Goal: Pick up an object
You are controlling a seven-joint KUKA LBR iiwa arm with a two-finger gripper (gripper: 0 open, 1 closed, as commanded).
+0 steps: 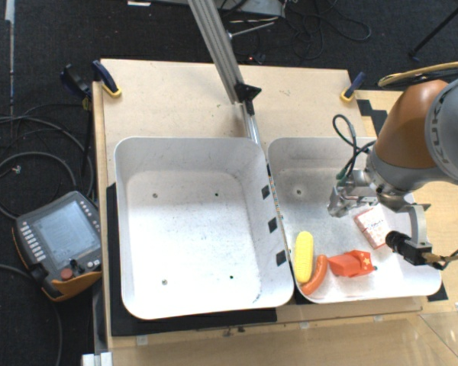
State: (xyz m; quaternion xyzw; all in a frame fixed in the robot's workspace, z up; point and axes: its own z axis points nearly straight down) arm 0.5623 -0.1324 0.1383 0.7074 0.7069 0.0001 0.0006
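Arm (420, 139) bent over right bin (305, 166); pincer (342, 204) pointing down, grip state indiscernible.

The grey arm (435, 139) is reaching in from the right, its orange band (404, 124) bulging above the wrist. The wrist is bending downward and leftward, and the pincer (342, 204) is hanging low at its end, pointing down.
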